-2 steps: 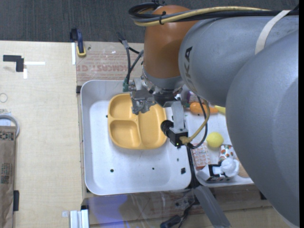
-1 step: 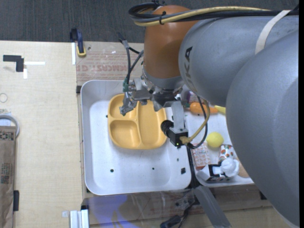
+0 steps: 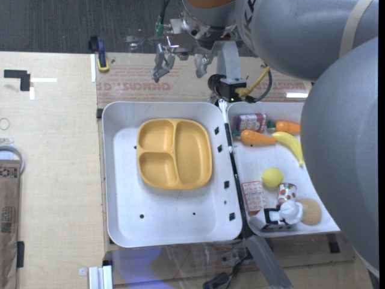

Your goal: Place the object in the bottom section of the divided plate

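Your gripper (image 3: pixel 180 65) hangs above the left bin's (image 3: pixel 120 221) far rim, fingers spread, grasping nothing. The yellow divided plate (image 3: pixel 174 153) sits in that bin; carrot (image 3: pixel 258 138), banana (image 3: pixel 290 145) and lemon (image 3: pixel 272 177) lie in the right bin (image 3: pixel 325 224).

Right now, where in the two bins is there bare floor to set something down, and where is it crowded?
The left bin has bare floor all round the divided plate, widest between the plate and the bin's near rim. The plate's three sections are bare too. The right bin is crowded: carrots, banana, lemon and packets; one small patch lies beside the lemon.
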Controlling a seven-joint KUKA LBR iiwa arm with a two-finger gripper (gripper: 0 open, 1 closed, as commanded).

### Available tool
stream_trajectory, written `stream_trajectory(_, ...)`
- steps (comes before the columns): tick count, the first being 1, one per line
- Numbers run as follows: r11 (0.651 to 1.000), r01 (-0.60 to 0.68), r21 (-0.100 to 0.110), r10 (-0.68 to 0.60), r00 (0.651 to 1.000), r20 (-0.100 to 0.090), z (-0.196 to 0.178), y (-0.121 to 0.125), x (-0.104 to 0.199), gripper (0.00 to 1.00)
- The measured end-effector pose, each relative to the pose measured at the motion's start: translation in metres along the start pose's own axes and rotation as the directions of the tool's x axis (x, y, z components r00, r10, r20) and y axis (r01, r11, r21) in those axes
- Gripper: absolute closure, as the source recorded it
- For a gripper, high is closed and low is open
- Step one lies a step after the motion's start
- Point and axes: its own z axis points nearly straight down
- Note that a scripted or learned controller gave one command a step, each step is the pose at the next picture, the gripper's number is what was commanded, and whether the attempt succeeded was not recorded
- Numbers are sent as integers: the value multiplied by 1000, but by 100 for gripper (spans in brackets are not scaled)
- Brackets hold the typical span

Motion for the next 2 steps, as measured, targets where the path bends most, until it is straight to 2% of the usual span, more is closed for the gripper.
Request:
stream_trajectory(1, 1000, 3, 7, -3, 1000, 4, -6, 0, 0, 100)
stream_trajectory(2, 954, -298, 2, 298, 954, 1, -20, -3, -45, 100)
